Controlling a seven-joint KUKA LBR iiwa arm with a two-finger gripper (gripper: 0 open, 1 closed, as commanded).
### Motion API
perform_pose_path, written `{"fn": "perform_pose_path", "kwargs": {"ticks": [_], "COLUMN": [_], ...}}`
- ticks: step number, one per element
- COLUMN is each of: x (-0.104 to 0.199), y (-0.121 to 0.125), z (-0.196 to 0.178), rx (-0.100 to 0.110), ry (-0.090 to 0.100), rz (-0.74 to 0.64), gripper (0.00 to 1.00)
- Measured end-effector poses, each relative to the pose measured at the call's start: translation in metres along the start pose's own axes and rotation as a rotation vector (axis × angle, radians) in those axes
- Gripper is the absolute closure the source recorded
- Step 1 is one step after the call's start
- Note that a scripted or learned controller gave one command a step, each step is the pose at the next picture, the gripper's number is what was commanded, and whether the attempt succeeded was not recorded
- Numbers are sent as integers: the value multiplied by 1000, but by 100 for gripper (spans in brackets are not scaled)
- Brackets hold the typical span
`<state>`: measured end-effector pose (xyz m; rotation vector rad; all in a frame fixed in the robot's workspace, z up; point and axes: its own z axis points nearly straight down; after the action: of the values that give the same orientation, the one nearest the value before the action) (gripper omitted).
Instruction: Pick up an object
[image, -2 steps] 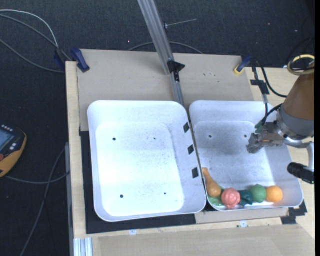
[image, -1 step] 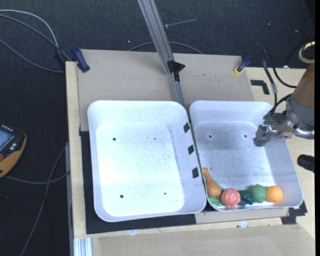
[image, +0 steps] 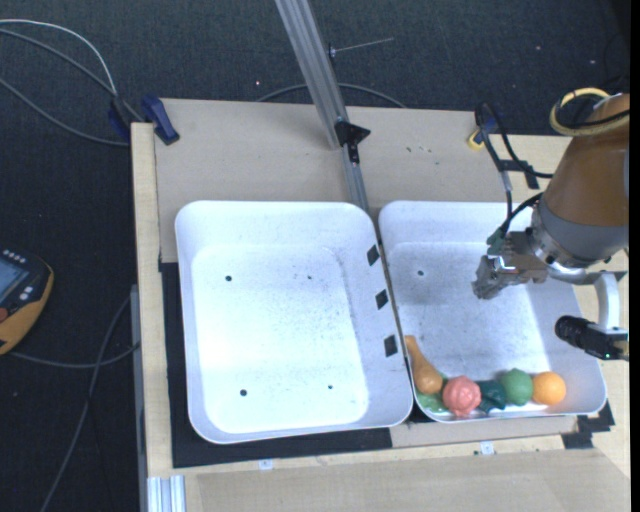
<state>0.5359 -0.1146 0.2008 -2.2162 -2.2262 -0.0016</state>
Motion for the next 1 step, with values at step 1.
{"fn": "perform_pose_path", "kwargs": {"ticks": [1], "x": [47], "y": [-6], "z": [-11], "rx": [-1], "ry": [0], "rz": [0], "gripper": [100]}}
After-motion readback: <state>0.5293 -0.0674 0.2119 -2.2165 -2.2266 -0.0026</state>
